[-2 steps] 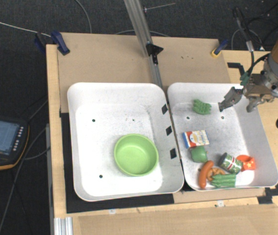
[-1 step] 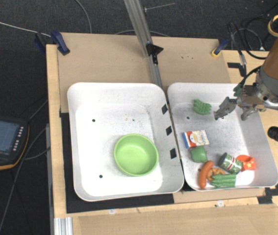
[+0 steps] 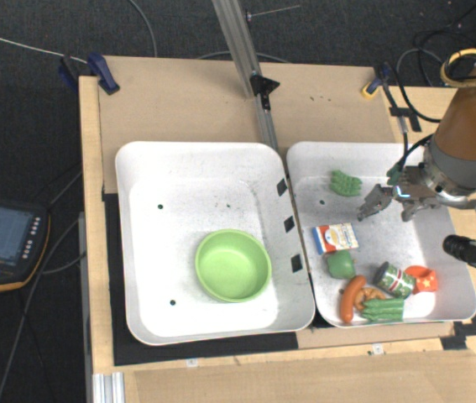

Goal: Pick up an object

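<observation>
The arm reaches in from the right, and its jaws (image 3: pixel 391 202) hang open over the right bin (image 3: pixel 305 162) with nothing between them. The things it could pick up lie in that bin: a green leafy toy (image 3: pixel 346 183) just left of the jaws, a small box (image 3: pixel 336 238) with red, white and blue on it nearer the middle, a round green thing (image 3: pixel 341 264) below the box, and a crowded heap at the front with a sausage (image 3: pixel 351 296), a little can (image 3: pixel 394 280), a red thing (image 3: pixel 423 280) and some green beans (image 3: pixel 384 311). The left bin (image 3: pixel 137 175) holds a green bowl (image 3: pixel 232 264). What could go wrong? The heap is packed tight, so the jaws might bump two things at once and grab none. The round green thing might roll away. The box is flat and might slip out. The box and can have labels, but the words are too small to read.
</observation>
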Controlling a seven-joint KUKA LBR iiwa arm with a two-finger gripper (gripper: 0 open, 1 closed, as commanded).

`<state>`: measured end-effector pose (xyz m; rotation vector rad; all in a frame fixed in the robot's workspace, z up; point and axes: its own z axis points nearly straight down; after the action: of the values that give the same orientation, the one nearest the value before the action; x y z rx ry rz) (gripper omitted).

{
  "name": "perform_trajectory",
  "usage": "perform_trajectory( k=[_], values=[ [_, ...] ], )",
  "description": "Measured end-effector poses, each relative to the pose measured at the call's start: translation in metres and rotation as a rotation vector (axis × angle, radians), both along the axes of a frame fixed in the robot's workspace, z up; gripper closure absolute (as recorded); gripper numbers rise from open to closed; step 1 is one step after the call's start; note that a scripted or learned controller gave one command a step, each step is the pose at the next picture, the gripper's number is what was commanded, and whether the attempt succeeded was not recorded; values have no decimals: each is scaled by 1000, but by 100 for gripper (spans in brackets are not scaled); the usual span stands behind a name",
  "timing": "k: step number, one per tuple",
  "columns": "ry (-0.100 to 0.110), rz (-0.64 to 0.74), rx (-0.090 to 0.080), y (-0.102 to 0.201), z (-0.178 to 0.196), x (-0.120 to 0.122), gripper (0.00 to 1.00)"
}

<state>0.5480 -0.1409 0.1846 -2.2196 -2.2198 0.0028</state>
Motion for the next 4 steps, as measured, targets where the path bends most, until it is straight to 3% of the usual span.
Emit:
perform_trajectory(
  k=[1, 2, 4],
  values=[
    [1, 0, 0, -2, -54, 9, 0],
    [-5, 0, 0, -2, -41, 10, 100],
    [-9, 1, -1, -1, 61, 20, 100]
  ],
)
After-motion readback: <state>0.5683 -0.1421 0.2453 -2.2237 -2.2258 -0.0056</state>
